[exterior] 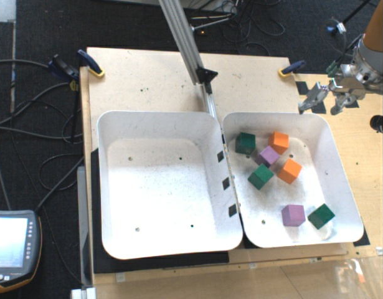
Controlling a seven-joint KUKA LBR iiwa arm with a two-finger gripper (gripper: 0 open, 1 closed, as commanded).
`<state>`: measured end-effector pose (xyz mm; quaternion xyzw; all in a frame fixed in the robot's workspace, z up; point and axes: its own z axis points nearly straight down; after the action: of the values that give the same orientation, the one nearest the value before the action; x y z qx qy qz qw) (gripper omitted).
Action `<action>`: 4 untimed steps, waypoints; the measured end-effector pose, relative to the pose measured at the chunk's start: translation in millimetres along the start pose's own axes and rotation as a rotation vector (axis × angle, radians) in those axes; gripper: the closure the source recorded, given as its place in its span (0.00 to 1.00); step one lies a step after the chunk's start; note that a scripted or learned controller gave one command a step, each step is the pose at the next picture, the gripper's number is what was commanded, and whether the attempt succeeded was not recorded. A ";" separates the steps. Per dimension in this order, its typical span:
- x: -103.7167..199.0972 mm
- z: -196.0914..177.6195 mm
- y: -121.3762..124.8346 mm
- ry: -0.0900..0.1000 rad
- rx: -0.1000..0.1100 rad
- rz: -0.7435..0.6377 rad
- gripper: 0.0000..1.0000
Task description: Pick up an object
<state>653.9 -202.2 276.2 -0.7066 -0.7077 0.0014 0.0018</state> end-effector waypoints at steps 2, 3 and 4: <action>2.5 41.7 7.0 -0.001 -0.001 -0.002 0.00; 2.7 105.7 3.0 0.000 0.002 0.001 0.00; 5.0 169.9 4.8 0.000 0.002 -0.002 0.00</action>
<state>657.9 -197.1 106.3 -0.7060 -0.7082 0.0018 0.0025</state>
